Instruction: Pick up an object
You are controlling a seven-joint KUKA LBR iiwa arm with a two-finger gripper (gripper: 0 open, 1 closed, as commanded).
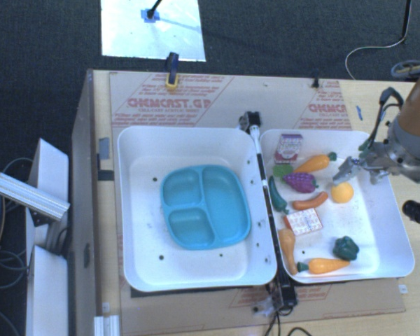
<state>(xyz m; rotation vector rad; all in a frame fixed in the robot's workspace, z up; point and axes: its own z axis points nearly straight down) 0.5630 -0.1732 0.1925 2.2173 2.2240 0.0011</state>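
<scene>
arm: we saw the gripper (351,168) over the right bin (392,222), near its far right side | fingers: apart, nothing between them | target: yellow ball (342,192) lay just beside the fingertips, toward the bin's middle | nearby: orange carrot (313,163), purple grapes (301,182) | left bin (136,208): blue divided tray (204,206) at its centre

Two bins side by side on table (196,93). Left bin (136,159) holds tray (204,206) in middle. Right bin (395,247) holds toy food. Box (289,147) at far edge, grapes (301,182) just in front of it. Ball (342,192) right of grapes. Cracker (304,222) nearer front. Carrot (325,265) at front edge, broccoli (346,248) just behind it. Tool (358,168) above right bin, near ball.
</scene>
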